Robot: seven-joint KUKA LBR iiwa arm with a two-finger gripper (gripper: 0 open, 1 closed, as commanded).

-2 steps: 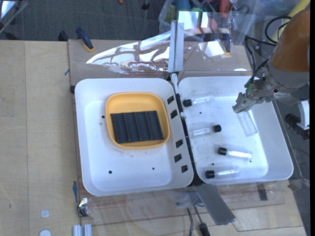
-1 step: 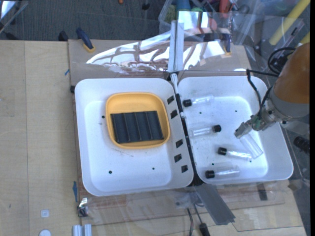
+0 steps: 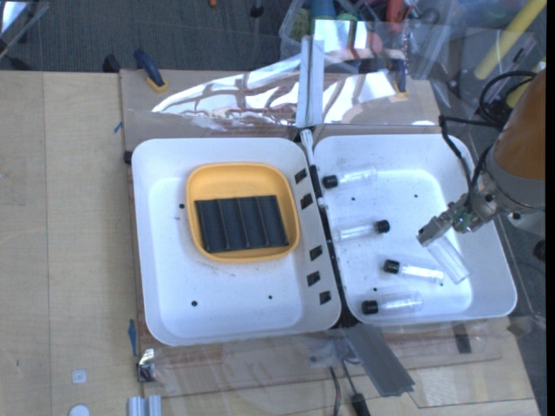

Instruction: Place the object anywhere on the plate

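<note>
A: Which one is it after?

B: I judge the clear tube [image 3: 450, 259] under the gripper [image 3: 434, 230], in the right bin [image 3: 494, 297] near its right wall. It lies flat, long axis running from upper left to lower right. I can't make out a cap on it, so I can't say which end is the head.

A: Is it gripped?

B: Can't tell. The tool sits just above the tube's upper end, and the view doesn't show whether it is apart or clamped on anything.

A: What could go wrong?

B: A smooth round tube can roll or squirt out if pinched off-centre near its end. Then there's the carry: the yellow plate [image 3: 201, 183] is in the left bin [image 3: 156, 310], well apart, with a black ribbed insert [image 3: 241, 224] on it. A tube dropped along those ribs might settle; across them, it may roll off.

A: Neighbours?

B: A black-capped tube [image 3: 413, 271] lies just left, close enough to get nudged.
</note>
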